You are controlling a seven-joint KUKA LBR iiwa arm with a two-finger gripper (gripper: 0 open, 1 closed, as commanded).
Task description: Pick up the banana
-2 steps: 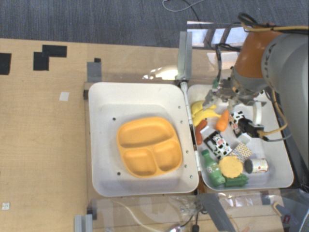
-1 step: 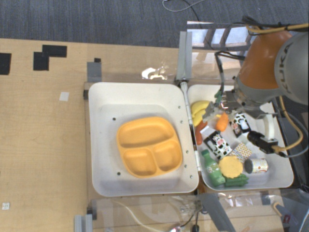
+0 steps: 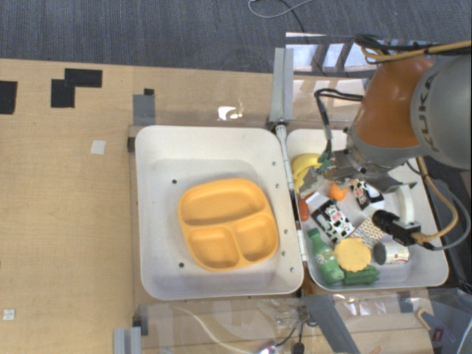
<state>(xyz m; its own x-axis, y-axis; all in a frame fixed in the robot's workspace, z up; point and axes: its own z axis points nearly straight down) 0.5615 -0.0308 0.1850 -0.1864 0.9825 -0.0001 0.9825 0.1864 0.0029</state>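
Banana [image 3: 304, 168] lies in the right bin [image 3: 435, 275], against its left wall near the back corner, not lifted. Gripper [image 3: 330, 169] sits just beside it on the right, low among the clutter. Can't tell how the jaws stand. Judging by this: approach done; grasp and lift both left. Left bin [image 3: 158, 198] carries the orange tray [image 3: 227, 223].

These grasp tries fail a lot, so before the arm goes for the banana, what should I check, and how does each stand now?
1. Banana located, in the right bin by its left wall: ok.
2. Banana free of clutter: not ok, the arm overlaps its right end.
3. Gripper over the banana: ok, close beside it.
4. Finger opening: cannot tell.
5. Banana between the fingers: cannot tell.
6. Orange tray lies in the left bin, out of the way: ok.
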